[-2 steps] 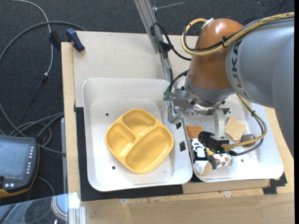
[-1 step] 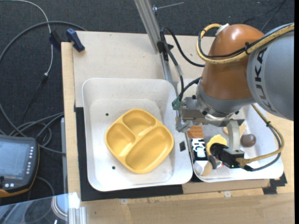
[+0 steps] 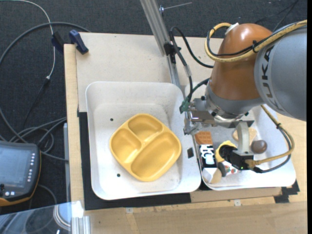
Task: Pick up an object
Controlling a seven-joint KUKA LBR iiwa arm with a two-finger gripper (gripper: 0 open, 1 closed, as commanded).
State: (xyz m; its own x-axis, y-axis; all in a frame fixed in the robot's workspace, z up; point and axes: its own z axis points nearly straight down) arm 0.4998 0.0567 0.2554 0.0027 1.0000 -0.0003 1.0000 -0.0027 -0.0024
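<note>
My gripper point(image 3: 191, 125) hangs under the orange wrist at the left edge of the right bin point(image 3: 282, 177), close to the wall shared with the left bin. Its metal body shows, but the wrist hides most of it. Just below it lies an orange waffle-like piece point(image 3: 204, 138). Further down in the same bin lie a black-and-white item point(image 3: 208, 155), a yellow ring-shaped object point(image 3: 225, 149) and a small tan piece point(image 3: 215, 175). A brown ball point(image 3: 259, 145) rests to the right. I see nothing between the gripper and these objects.
A yellow divided plate point(image 3: 146, 146) fills the middle of the left bin point(image 3: 97, 101). A slanted metal rail point(image 3: 156, 23) runs down toward the bins' shared wall. The arm's bulk covers the upper half of the right bin.
</note>
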